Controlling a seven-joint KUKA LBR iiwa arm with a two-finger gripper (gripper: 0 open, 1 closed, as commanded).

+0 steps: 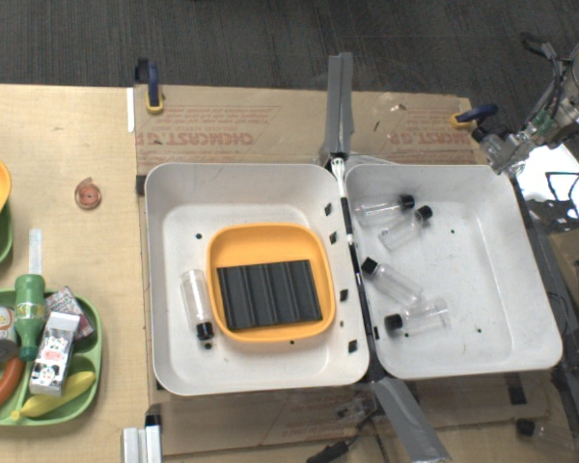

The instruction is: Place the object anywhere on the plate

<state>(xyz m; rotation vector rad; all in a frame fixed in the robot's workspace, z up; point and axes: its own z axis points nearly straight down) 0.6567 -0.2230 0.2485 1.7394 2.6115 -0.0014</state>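
Observation:
An orange plate [270, 244] sits in the middle of the left bin [164, 258]. A dark ribbed rectangular object [269, 293] lies flat on the plate. A clear vial with a black cap [195, 299] lies on the bin floor, just left of the plate. Several more clear vials with black caps lie in the right bin [492, 287], among them one at the back [384, 205] and one at the front [420, 316]. My gripper [507, 149] hangs at the far right, over the back right corner of the right bin, away from every vial.
A metal divider post [339, 104] stands behind the seam between the bins. Blue clamps [150, 83] [473, 116] hold the cardboard behind them. On the wooden bench at the left sit a green tray of toy food [39, 355] and a small pink item [88, 195].

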